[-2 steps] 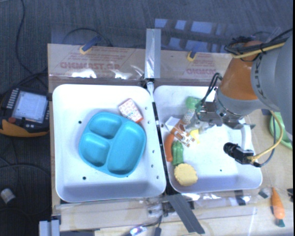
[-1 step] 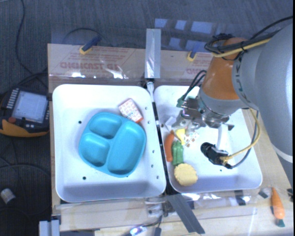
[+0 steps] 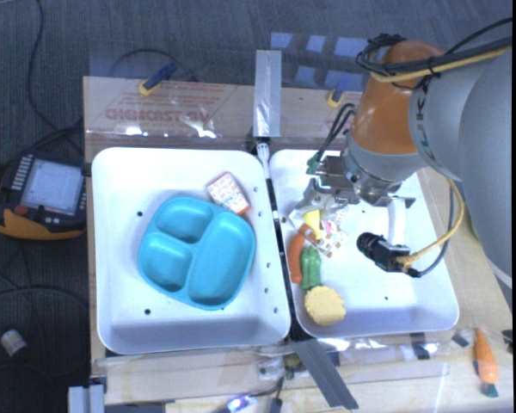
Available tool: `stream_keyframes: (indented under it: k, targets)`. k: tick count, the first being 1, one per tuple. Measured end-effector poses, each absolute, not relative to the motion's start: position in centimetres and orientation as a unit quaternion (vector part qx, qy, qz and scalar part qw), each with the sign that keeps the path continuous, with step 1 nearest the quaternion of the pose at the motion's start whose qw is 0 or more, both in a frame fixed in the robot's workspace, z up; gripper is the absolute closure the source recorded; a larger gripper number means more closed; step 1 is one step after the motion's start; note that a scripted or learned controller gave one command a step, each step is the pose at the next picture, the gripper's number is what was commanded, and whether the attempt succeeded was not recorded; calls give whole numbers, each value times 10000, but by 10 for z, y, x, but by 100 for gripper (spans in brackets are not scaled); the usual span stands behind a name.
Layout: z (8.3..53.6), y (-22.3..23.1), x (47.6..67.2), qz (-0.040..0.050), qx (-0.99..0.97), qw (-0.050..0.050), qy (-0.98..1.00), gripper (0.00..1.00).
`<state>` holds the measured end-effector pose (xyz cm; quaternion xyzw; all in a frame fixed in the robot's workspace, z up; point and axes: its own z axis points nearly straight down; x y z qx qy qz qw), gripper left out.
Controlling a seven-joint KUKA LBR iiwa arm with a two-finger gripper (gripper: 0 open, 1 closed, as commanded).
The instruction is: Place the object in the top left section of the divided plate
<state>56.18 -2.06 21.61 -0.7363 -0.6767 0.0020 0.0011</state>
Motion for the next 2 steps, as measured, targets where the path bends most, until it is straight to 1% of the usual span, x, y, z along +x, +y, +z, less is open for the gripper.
stream_keyframes:
  k: [1,2]
  targets:
    - [182,55,558,30,-7806,20,-6251,100]
    - [182,55,558,29,-7806,16,-6250,0]
